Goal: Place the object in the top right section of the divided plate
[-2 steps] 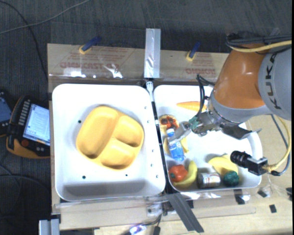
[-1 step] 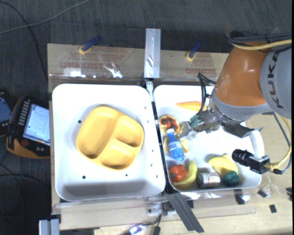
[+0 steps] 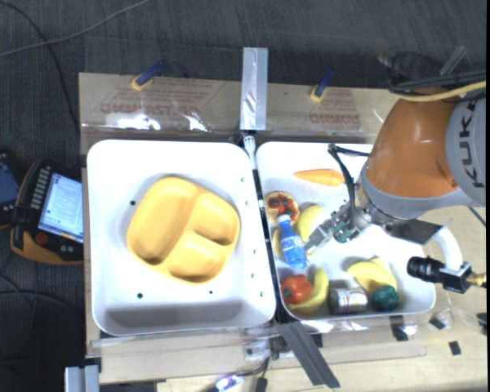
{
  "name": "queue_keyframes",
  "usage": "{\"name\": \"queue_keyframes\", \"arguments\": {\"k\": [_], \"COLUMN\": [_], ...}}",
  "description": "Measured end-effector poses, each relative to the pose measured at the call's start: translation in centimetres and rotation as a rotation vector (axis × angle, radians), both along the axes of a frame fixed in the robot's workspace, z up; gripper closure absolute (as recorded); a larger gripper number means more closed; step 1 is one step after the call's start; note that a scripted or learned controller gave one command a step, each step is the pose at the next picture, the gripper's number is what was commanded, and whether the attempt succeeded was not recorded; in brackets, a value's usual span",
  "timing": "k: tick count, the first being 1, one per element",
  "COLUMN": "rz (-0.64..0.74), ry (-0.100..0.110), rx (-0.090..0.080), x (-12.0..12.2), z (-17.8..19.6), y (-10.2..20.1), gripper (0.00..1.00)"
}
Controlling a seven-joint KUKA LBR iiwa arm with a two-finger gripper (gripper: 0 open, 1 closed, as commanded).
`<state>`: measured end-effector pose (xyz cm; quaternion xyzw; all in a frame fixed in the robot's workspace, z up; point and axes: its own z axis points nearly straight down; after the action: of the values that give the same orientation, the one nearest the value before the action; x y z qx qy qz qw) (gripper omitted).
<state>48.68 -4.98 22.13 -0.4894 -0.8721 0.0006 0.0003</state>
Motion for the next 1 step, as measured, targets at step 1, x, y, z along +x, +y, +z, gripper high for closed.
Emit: {"name": "queue_keyframes", "arguments": {"k": [1], "rz": [0.106], "ry": [-0.003], "rx": [0.000], "x": [-0.18], "z": [6.29], "y": [1.77], "gripper": [1.00]}}
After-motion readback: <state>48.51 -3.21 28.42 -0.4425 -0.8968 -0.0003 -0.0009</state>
